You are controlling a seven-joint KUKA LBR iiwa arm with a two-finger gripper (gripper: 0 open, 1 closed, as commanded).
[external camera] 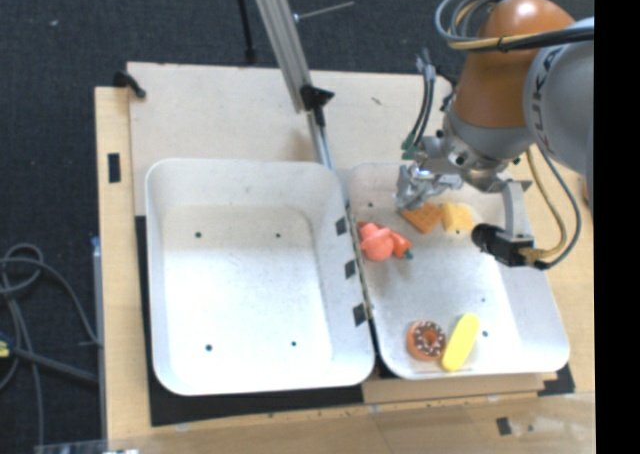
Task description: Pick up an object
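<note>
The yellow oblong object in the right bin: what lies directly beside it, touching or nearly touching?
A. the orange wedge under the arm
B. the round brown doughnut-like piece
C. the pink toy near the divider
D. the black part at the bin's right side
B: the yellow oblong object sits at the near edge of the right bin, and the round brown doughnut-like piece lies right against its left side.

A pale wooden bench (pixel 220 107) was seen bearing two white bins: one (pixel 500 337) beneath the gripper (pixel 418 192), the other (pixel 250 272) beside it
</note>
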